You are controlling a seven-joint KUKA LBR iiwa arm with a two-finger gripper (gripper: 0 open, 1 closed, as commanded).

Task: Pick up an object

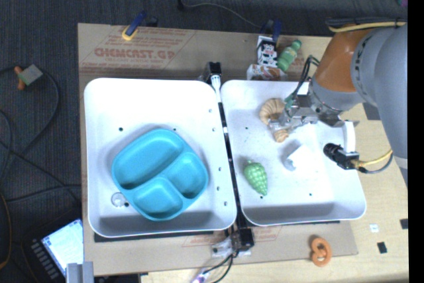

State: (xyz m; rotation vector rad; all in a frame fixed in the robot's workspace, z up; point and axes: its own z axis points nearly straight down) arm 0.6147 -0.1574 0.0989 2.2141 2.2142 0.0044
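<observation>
In the right bin (331,205), a tan croissant-shaped toy (270,108) lies at the back left. A smaller tan piece (281,135) rests just in front of it. My gripper (290,118) hangs low over these two, right beside the croissant and just above the small piece. Its tips are hidden among dark metal parts. A green ridged object (256,177) sits near the bin's front left. A small pale grey block (291,157) lies mid-bin. Nothing shows lifted off the bin floor.
The left bin (99,103) holds a blue divided plate (159,172) and a small clear ring (118,199). Behind the right bin stand a printed box (266,53) and a green bottle (288,56). An orange ring (320,250) lies on the bench in front.
</observation>
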